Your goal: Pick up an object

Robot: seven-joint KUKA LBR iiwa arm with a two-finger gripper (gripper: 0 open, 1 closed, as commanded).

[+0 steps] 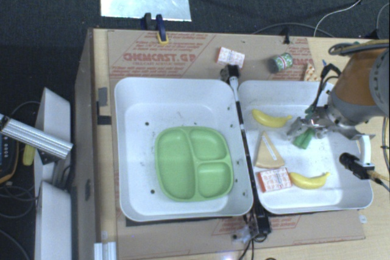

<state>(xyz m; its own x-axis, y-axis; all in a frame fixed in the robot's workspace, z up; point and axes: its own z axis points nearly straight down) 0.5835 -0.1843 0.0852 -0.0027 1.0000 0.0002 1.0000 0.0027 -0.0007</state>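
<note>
In the right bin, the gripper is hovering over a small green object, which is lying just toward six o'clock of the fingertips, long axis running roughly one to seven. It may be pinching it; I cannot tell.

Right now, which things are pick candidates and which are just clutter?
Job: yellow banana, second yellow banana, tan wedge, red-and-white packet, green block at the hand.
Clutter: green divided plate, small tin, white card.
</note>
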